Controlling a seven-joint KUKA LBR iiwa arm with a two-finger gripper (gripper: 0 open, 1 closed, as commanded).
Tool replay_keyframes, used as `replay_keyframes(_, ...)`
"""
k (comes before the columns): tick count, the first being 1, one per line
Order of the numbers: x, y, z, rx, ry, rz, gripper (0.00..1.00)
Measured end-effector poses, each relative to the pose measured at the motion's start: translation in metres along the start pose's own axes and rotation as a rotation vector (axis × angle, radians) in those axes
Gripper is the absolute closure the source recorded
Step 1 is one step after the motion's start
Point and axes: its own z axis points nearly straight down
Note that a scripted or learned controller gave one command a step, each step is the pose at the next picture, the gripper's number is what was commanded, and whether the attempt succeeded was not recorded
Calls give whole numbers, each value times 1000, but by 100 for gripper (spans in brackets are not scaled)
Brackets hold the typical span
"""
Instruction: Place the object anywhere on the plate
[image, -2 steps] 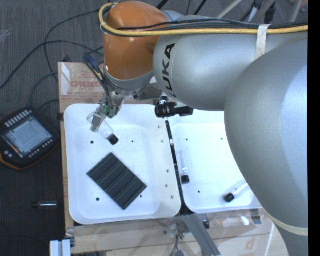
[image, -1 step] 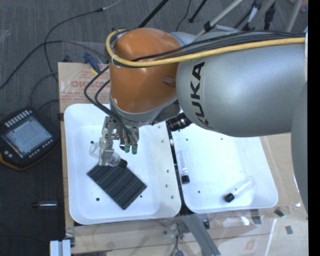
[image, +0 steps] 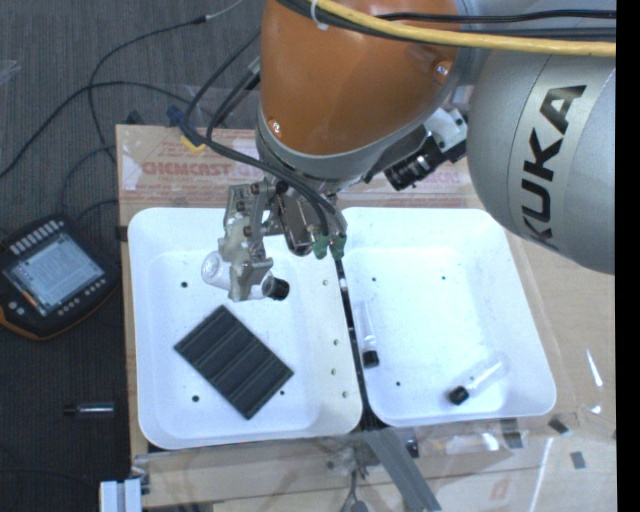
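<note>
Camera view: grey KUKA arm with the orange band (image: 350, 80) comes in from 3 o'clock and fills the top of frame, wrist pointing down over the left shallow white bin (image: 160, 420). Two-finger gripper (image: 245, 285) sits in that bin's upper half, at about 12 o'clock from the dark ribbed rectangular plate (image: 234, 361). A small clear plastic vial with a black cap (image: 262, 288) lies at the fingertips, cap toward 3 o'clock; it looks pinched between the fingers, narrowly parted around it, though the metal hides the contact. Vial is near the plate but not on it, so the drop target lies toward 6 o'clock. Right white bin (image: 520, 300) holds two more clear black-capped vials (image: 474, 382), well apart from the gripper.
</note>
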Motion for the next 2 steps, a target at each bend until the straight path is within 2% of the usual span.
replay_keyframes(1,-1,1,-9,-2,-2,1,100)
replay_keyframes(2,-1,1,-9,-2,-2,1,0)
